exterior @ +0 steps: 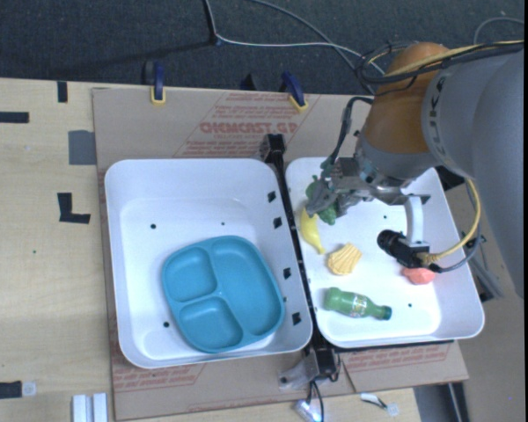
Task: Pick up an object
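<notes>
Where tool [324, 202] hangs, green toy [327, 211] beneath

Worktop [35, 262], pale wood with black tape marks at the left of the frame. A cardboard sheet [220, 121] lies on it at centre, held at its upper edge by two blue-and-yellow clamps [157, 82]. Two white bins [194, 178] sit side by side, touching, on the cardboard.
</notes>
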Robot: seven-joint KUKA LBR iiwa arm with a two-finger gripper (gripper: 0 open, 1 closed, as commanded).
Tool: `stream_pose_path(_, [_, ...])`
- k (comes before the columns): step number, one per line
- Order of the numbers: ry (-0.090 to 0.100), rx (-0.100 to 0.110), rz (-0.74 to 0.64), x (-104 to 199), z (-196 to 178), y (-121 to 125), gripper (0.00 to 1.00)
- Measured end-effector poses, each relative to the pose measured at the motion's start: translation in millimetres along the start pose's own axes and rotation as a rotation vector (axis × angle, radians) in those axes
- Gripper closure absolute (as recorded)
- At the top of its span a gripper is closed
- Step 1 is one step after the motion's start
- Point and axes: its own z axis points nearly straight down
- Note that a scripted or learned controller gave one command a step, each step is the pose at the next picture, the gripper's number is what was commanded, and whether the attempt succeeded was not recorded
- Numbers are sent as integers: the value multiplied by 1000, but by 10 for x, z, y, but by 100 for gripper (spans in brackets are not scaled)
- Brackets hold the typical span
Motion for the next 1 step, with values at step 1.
stream_pose_path(1, [-1,8,2,784,56,381,100])
